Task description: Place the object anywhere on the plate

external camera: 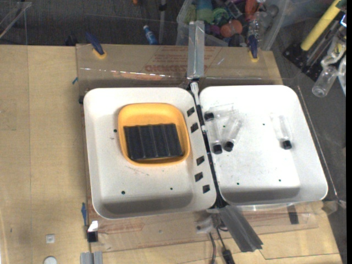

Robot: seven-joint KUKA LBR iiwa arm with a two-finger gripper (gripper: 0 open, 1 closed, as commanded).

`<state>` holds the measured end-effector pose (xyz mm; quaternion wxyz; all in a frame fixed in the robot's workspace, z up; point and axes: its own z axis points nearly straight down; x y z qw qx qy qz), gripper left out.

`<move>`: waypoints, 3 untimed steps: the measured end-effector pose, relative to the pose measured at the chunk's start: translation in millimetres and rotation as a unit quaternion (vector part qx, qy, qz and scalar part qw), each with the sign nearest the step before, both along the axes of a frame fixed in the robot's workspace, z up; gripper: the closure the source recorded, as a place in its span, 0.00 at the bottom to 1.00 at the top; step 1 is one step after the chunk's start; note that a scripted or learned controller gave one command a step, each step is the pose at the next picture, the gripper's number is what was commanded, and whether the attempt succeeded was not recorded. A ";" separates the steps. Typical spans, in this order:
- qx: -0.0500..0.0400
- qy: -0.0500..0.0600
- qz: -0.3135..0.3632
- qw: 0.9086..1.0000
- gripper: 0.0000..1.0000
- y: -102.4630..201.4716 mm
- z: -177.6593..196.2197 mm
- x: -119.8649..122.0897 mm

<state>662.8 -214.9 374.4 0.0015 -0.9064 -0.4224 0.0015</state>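
A dark ribbed block [153, 141] lies flat in the middle of the orange plate [127, 116], and the plate sits in the left white bin [104, 180]. In the right white bin [264, 175] lie some small see-through tubes with black caps [223, 139], well apart from the plate. The claw [329, 73] is up at the far right past the bins, and I cannot tell if it is apart or together; the red writing [165, 67] behind the bins is too faint to read.

You have open room above the yellow plate [153, 133], though a ridged black block [153, 141] covers its middle. Right of the plate, clear vials [226, 130] lie scattered.
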 end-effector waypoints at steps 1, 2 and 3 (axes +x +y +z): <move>0.000 0.000 -0.006 1.000 1.00 2.0 -10.9 -0.4; -0.001 -0.002 -0.004 1.000 1.00 1.4 40.2 -0.2; -0.001 -0.003 0.122 0.993 1.00 12.3 60.7 -0.1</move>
